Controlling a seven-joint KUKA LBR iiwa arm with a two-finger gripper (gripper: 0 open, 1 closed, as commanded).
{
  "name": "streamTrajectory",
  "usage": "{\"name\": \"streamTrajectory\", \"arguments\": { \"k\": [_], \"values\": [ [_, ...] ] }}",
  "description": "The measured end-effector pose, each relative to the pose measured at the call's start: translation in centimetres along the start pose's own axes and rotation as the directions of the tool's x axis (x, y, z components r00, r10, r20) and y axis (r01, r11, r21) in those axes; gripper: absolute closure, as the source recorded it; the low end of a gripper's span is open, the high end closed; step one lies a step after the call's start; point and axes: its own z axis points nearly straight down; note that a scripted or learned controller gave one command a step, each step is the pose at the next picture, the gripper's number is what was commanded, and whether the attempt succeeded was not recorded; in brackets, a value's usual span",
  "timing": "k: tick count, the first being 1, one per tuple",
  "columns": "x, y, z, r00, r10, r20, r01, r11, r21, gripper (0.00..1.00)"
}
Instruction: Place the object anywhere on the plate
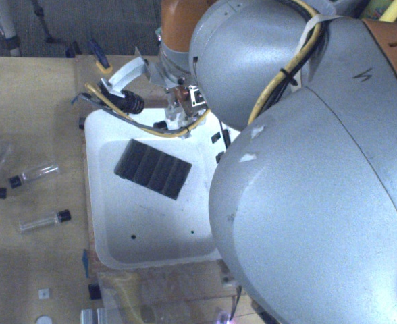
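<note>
Hovering at the white bin's [104, 201] far edge, the gripper [178, 117] hides whether its jaws are spread; the dark ridged slab [152, 169] lies toward that far edge; descend squarely, gripping its narrow width

The light is soft and even, a little dim. The large grey metal arm [306, 181] shows broad pale shine on its rounded shells and looks slightly blurred because it is close to the camera. The shallow white plastic bin [151, 228] has a gentle shadow along its right side. The picture is grainy.
</note>
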Motion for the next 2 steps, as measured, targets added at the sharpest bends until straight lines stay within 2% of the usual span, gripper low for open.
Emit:
{"name": "streamTrajectory", "arguments": {
  "k": [1, 2],
  "values": [
    [-1.3, -0.4, -15.5, 0.992, 0.122, -0.002, -0.122, 0.992, -0.001, 1.00],
    [2.0, 0.7, -3.1, 0.993, 0.122, 0.003, -0.122, 0.993, -0.001, 1.00]
  ]
}}
